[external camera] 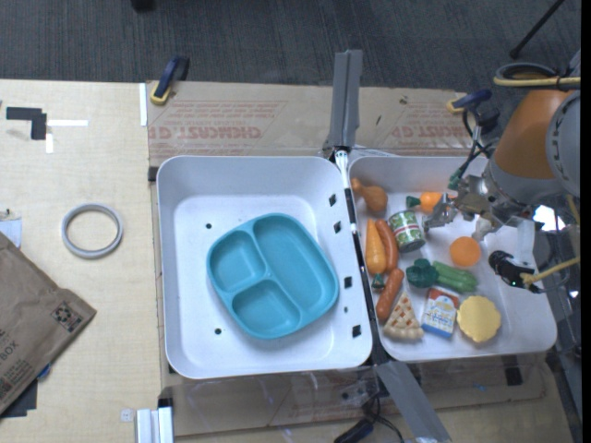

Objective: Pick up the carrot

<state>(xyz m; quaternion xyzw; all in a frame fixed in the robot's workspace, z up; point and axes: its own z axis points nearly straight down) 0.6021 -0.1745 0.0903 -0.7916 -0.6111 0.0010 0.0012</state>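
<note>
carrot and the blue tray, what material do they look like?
The carrot: probably moulded plastic toy food; uniform orange, smooth, faint sheen. The blue tray: likely hard plastic, satin finish; even colour, rounded moulded compartment walls with soft highlights. Neither can be confirmed from the look alone.

Grey arm (565, 146), orange band, black cables, metallic pincer (459, 205).

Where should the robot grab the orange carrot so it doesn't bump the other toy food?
Probably best around the middle of the long orange carrot, coming straight down from above. It lies flat, lengthwise along the left wall of the right white bin, with a red sausage pressed against its right side. The fingers would likely have to close across its narrow width, one slipping between carrot and sausage.
</note>
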